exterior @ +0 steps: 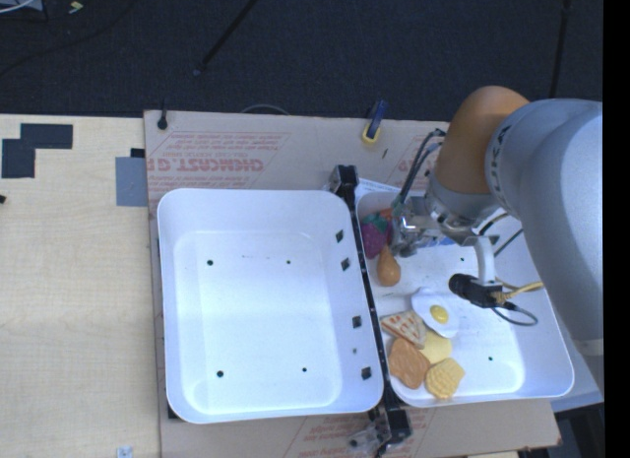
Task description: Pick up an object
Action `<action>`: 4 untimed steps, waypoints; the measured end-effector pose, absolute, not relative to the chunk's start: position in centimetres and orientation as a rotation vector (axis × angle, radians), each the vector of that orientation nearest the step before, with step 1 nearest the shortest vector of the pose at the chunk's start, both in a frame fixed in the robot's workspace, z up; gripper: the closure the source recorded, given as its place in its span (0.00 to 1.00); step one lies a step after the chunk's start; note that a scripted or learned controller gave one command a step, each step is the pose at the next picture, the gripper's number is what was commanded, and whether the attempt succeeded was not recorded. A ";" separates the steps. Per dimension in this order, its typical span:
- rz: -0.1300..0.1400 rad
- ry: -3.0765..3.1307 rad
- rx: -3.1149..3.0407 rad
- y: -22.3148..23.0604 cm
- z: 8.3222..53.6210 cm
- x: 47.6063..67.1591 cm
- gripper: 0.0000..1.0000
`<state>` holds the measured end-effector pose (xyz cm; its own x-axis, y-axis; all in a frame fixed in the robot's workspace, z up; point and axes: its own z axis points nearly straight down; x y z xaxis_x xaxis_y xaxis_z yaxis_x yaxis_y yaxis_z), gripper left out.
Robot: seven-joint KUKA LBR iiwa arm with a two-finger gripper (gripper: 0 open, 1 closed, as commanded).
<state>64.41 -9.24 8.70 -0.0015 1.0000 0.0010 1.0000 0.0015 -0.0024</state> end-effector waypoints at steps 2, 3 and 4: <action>0.008 -2.218 -2.225 -8.8 8.8 64.3 1.00; 0.005 -2.219 -2.222 -8.9 8.7 64.3 1.00; 0.011 -2.220 -2.228 -8.7 8.8 64.3 1.00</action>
<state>64.29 -8.68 8.81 0.0040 1.0000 -0.0076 1.0000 -0.0040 -0.0023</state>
